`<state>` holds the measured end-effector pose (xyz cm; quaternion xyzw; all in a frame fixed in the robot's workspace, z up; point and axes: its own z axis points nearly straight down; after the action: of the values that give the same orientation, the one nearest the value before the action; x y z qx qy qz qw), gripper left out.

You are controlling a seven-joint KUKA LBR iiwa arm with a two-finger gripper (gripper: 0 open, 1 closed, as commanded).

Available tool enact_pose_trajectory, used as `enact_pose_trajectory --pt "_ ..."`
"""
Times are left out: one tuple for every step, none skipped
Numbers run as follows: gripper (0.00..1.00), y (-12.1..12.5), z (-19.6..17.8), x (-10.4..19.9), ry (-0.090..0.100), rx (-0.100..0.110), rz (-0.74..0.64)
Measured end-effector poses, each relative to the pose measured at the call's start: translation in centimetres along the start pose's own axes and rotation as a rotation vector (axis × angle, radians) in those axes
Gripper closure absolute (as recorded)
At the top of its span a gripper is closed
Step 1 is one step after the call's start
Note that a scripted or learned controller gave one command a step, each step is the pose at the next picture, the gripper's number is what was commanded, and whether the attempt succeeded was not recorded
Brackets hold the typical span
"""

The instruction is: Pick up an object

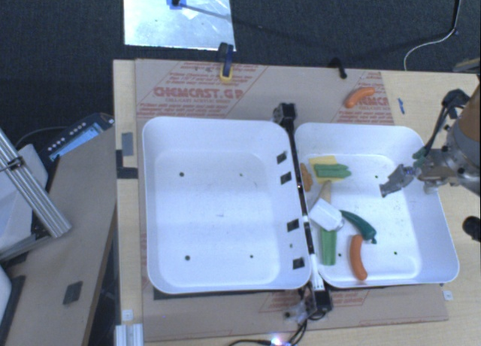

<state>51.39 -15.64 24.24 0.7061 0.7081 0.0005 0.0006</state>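
Two white bins (218,138) showing dark dots, tan table (421,85) wearing red lettering, orange sausage (358,257) glowing beside a dark green pepper (359,225), light green stick (328,245), white block (326,215), yellow block (324,162) under a green piece (332,171), orange sausage (359,97) lying on the board

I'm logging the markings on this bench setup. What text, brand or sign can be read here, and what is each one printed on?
"CHEMCAST GP": red print on the brown protective sheet under the bins, above the left bin.
Red print on the same sheet above the right bin, near the stray orange sausage: too blurred to read.
Red print along the sheet's lower edge: too small to read.
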Motion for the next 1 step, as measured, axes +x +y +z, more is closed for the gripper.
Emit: enact_pose_trajectory --pt "0.0 -0.69 14.08 -0.83 0.003 0.012 0.002"
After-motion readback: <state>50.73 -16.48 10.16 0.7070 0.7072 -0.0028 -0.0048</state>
